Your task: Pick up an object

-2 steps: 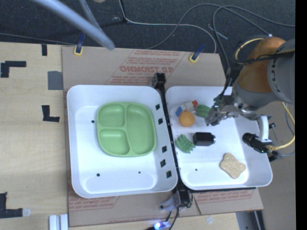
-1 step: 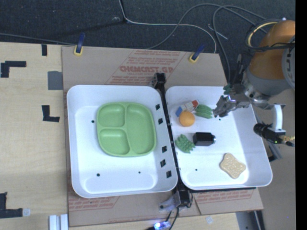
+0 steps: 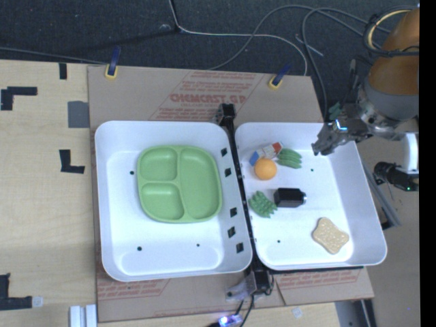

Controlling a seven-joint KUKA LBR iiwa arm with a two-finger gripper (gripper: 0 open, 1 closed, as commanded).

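The right bin (image 3: pixel 354 182) holds an orange ball (image 3: pixel 266 170), a green leafy piece (image 3: pixel 289 158) beside it, a second green piece (image 3: pixel 262 204), a black block (image 3: pixel 289 197), a small red, white and blue item (image 3: pixel 263 153) and a tan cracker-like piece (image 3: pixel 330 236). My gripper (image 3: pixel 325 144) hangs at the bin's upper right rim, above and right of the objects, with nothing visible between its fingers.
The left bin (image 3: pixel 112 203) carries a green divided plate (image 3: pixel 180 184). A black clamp strip (image 3: pixel 236 189) runs between the two bins. Cables (image 3: pixel 272 36) trail over the dark backdrop. The arm's body (image 3: pixel 395 80) stands at the right.
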